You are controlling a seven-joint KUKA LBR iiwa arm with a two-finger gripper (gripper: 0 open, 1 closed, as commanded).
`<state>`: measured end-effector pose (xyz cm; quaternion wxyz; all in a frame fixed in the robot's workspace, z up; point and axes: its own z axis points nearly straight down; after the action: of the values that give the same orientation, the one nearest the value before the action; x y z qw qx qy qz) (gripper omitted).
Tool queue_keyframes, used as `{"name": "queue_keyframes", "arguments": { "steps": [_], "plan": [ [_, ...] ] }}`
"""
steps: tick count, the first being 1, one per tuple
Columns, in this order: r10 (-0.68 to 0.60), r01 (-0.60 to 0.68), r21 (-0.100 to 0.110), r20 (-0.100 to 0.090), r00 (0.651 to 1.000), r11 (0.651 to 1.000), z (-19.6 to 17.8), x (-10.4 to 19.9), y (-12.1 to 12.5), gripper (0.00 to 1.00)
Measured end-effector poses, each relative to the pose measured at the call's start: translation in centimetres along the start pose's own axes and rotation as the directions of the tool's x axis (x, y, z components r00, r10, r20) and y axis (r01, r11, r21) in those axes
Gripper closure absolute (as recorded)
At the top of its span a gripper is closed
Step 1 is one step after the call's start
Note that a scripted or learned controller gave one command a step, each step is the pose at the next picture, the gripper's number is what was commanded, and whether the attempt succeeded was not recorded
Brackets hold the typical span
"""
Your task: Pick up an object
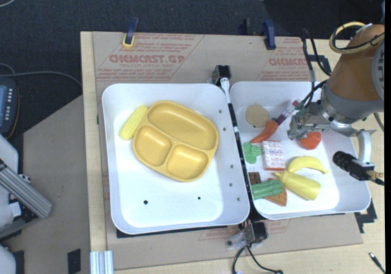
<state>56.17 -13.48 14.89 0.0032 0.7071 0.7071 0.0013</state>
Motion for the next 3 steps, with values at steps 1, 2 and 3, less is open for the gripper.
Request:
{"name": "queue_keyframes", "arguments": {
  "steps": [1, 2, 3],
  "plan": [
    [-0.001, 0.001, 0.001, -0.001, 1.0, 1.0, -4.4, 0.1, -0.3, 1.0],
    [-0.001, 0.001, 0.001, -0.001, 1.0, 1.0, -7.8, 0.1, -0.1, 1.0],
    [-0.006, 0.006, 0.003, -0.003, 1.0, 1.0, -8.4, 5.5, 0.7, 1.0]
  ]
}}
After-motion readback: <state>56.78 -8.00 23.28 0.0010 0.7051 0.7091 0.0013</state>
